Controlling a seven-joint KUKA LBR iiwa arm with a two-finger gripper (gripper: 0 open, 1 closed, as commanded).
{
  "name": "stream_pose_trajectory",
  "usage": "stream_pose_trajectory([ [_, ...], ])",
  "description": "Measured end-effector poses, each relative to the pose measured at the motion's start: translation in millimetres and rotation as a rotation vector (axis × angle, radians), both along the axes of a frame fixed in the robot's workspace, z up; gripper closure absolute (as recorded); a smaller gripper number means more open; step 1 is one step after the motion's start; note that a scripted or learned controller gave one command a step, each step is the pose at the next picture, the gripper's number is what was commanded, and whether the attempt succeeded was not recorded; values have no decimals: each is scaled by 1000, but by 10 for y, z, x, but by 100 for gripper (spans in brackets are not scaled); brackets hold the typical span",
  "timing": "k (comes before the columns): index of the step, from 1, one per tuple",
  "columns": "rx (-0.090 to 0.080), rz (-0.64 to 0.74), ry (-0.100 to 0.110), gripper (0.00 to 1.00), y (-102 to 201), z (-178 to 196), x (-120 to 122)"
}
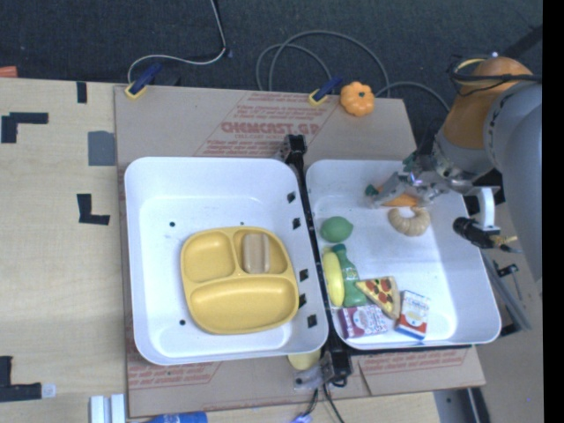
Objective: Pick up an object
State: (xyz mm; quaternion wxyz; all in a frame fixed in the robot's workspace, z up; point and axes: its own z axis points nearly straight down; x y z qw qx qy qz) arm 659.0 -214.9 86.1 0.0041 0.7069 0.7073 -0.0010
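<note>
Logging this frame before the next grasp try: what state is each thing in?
gripper: low over the right bin's far end, above the bagel
bagel: lying flat in the right bin
yellow tray: flat in the left bin, brown piece in one compartment
green bottle: lying on its side
pizza slice: lying flat

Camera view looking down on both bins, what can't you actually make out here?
- Tool, camera view: blurred against the right bin; whether it grips anything can't be told.
- Orange piece by the bagel: partly under the tool, identity unclear.
- Packets in the near corner: print too small to read.
- Item in the yellow tray: too blurred to name.
- Arm: cut off by the right edge.
</note>
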Motion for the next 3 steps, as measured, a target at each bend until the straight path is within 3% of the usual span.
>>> stream_pose_trajectory([
  [1,5,5,13,0,844,-13,53],
  [3,15,3,21,0,702,-16,73],
])
